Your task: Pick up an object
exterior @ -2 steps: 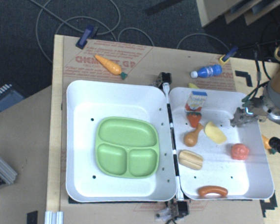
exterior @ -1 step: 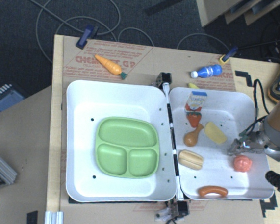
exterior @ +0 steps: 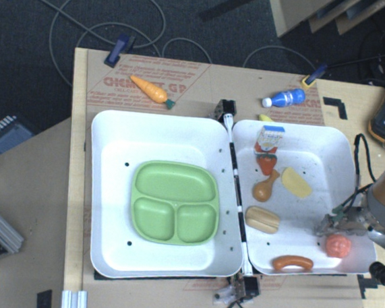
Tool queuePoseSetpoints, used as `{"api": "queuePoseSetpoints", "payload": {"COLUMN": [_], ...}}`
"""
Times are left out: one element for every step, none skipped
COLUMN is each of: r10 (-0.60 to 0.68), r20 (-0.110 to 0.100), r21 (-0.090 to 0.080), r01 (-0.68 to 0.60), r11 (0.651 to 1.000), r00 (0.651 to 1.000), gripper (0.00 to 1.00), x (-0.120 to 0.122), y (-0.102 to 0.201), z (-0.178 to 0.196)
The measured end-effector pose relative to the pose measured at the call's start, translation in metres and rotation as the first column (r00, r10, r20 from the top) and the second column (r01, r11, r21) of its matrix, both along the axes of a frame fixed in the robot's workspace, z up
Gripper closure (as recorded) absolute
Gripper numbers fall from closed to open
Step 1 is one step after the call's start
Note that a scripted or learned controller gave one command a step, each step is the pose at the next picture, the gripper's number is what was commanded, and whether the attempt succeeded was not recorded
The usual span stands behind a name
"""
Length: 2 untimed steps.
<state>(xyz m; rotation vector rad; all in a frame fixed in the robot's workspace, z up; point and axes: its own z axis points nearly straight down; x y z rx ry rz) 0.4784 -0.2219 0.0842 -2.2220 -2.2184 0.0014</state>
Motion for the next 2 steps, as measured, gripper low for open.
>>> {"api": "queuePoseSetpoints", "payload": {"r10": [0.000,0.004], "r20": [0.003,0.005], "r21": [-0.001,-0.001], "r01": [0.000,-0.004], "r11": [1.000,1.000], "r00": [1.000,1.000], "gripper": [1.00,1.00], "x": [0.001,0.036], "y": [0.000,0.062], "z": [0.010,0.080]}}
